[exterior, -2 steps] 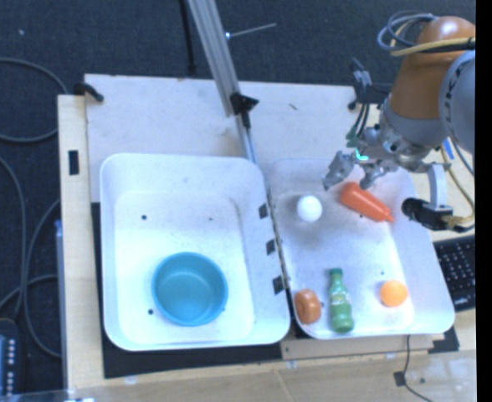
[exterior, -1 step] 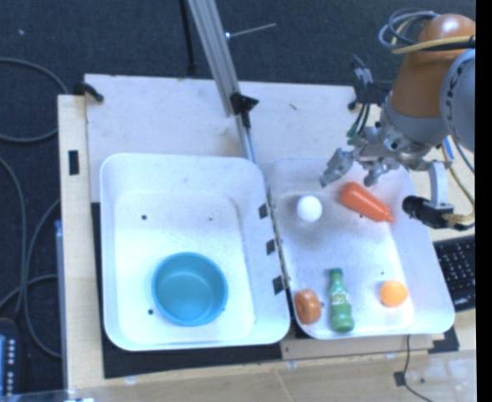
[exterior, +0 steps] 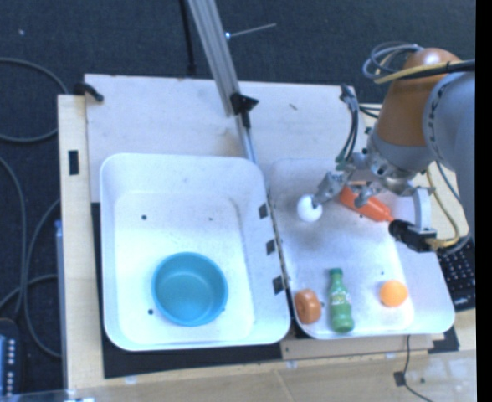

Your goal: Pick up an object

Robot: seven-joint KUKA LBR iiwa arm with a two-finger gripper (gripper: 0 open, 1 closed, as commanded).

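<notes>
the grey arm (exterior: 451,111) reaches in from the right, its orange band (exterior: 409,99) sitting above the wrist. the wrist points down and leftward, and the hand (exterior: 346,193) hangs low at its end, with cables looping around the wrist.

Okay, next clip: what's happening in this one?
The arm reaches into the right bin from the right, its gripper low over the far end, next to a white ball and over an orange-red item. Nothing is visibly held. At the near end lie a green bottle, a brown object and an orange ball. The left bin holds a blue bowl.
</notes>
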